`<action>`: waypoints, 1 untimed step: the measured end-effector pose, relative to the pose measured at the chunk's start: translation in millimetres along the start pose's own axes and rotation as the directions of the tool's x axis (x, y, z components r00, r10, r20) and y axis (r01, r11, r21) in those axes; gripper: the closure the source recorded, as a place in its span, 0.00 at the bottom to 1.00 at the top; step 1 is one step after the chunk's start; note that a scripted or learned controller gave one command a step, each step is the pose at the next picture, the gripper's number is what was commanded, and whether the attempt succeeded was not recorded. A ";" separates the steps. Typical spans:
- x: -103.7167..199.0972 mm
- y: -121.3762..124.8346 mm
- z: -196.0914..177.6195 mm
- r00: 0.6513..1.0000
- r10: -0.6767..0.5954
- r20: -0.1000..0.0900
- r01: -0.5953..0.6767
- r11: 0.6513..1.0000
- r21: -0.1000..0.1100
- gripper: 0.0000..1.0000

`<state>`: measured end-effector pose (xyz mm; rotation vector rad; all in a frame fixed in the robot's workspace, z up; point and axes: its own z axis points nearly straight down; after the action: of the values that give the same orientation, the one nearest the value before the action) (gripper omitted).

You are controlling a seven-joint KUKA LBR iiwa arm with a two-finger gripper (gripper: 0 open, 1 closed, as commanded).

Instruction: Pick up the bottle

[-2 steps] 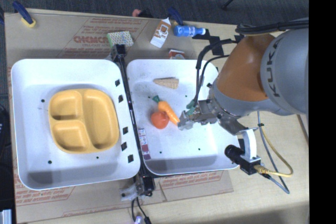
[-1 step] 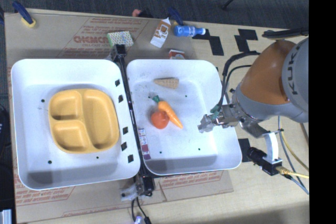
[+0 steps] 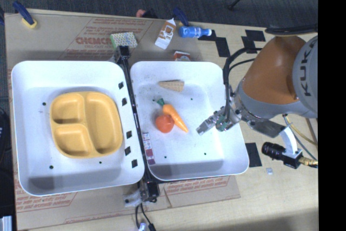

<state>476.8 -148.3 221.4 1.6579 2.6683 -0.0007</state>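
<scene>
Bottle [image 3: 193, 32] lies on the bench outside both bins, at twelve o'clock from the gripper [image 3: 212, 123], whose fingers look slightly parted, empty, near the carrot [image 3: 175, 117]; it risks grabbing that.

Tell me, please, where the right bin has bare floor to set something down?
The right bin has bare floor along its near edge, below the tomato and carrot, and at its far left corner beside the wedge. It is crowded mid-bin and at the right wall, where the gripper hangs.
</scene>
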 end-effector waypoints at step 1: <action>1.7 0.0 41.9 0.918 -0.396 -0.004 0.396 0.918 0.001 1.00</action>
<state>476.1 -146.8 179.5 1.0856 2.9522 -0.0008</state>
